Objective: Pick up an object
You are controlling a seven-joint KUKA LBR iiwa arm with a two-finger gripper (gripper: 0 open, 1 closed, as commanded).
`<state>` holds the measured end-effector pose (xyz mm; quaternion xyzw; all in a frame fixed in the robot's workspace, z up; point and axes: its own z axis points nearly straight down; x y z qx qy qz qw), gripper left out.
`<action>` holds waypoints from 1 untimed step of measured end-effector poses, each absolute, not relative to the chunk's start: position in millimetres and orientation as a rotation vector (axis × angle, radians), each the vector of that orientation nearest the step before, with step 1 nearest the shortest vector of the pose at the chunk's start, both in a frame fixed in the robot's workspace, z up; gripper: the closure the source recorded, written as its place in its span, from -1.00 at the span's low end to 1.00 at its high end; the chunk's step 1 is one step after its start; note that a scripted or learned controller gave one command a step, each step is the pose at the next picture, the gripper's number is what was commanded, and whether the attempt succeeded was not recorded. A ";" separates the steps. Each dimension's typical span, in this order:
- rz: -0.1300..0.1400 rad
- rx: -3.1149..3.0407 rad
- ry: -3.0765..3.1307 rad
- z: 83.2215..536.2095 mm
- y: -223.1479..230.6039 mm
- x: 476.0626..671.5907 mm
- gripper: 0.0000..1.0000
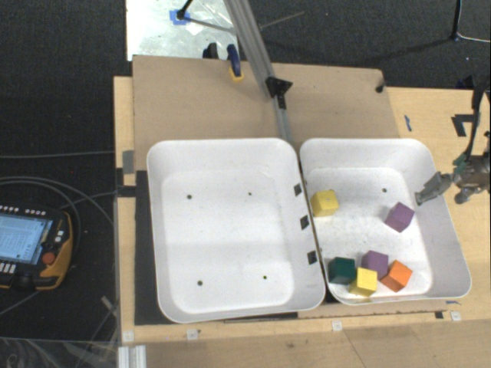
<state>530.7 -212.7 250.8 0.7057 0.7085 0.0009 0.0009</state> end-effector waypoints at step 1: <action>-0.001 2.221 2.224 87.5 -214.1 525.4 -1.00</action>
